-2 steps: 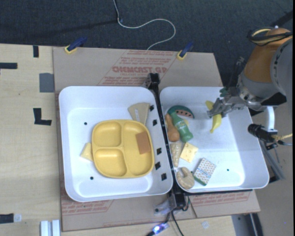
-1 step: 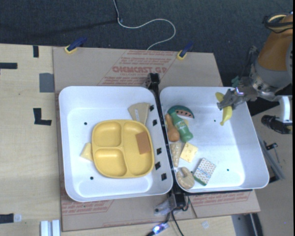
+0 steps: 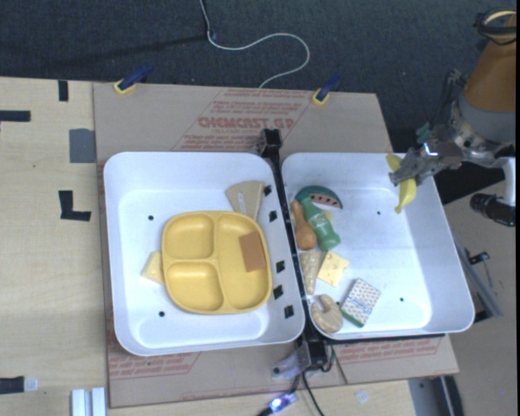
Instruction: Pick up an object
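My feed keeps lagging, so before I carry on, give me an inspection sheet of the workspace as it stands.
Surface: two white bins, left bin and right bin, on cardboard.
Job's things: banana at the gripper over the right bin's far right edge; watermelon slice, green bottle, cheese, patterned packet along the right bin's left side.
Clutter: yellow divided tray holding a brown piece, left bin.
Gripper: whether it grips the banana, cannot tell.
Cables: white cable beyond the cardboard.
Surroundings: dark carpet, clamps.
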